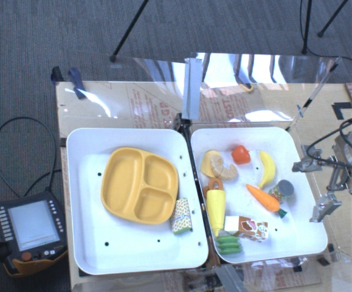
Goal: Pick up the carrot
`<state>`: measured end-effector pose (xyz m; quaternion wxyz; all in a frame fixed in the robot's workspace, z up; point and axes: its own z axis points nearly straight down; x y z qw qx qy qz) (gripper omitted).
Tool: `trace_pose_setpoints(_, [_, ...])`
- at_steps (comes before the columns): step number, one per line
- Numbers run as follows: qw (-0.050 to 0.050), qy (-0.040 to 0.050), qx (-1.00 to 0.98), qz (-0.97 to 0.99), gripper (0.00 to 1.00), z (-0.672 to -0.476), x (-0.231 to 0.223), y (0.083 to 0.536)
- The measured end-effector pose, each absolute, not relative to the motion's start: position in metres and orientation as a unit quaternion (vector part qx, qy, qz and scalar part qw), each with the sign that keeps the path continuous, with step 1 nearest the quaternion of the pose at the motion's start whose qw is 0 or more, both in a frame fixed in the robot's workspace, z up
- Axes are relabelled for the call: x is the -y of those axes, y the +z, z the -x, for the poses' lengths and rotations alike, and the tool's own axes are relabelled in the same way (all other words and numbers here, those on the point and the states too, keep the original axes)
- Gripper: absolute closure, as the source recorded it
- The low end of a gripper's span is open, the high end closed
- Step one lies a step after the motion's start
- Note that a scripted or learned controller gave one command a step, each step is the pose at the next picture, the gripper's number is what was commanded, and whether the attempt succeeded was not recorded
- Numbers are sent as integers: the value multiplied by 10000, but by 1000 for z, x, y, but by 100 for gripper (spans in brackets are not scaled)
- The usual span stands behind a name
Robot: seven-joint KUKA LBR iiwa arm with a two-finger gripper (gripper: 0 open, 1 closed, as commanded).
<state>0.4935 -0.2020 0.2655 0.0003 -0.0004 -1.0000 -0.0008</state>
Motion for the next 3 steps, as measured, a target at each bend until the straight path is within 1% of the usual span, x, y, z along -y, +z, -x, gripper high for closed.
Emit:
trace_pose_setpoints(1, [35, -20, 10000, -67, 0, -475, 167, 133])
trace_pose_setpoints(2, [16, -12, 9994, 359, 0, -510, 167, 86])
trace_pose_setpoints(3, [27, -14, 9995, 329, 100, -511, 165, 96])
